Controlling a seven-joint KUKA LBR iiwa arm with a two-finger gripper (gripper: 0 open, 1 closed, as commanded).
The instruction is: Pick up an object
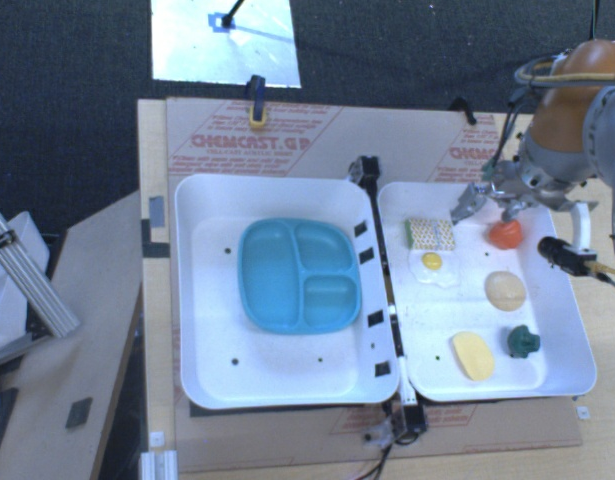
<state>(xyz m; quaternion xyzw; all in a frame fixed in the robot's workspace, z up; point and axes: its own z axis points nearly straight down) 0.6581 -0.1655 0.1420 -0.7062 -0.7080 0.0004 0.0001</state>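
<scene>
**Gripper above the right bin, nothing held**

The gripper hangs over the far part of the right bin, fingers apart and with nothing between them. The orange-red object lies just beside it, and a poor descent may push it aside, I think. This bin also holds a waffle, fried egg, beige round piece, yellow piece and green object. The left bin holds a blue divided tray.
</scene>
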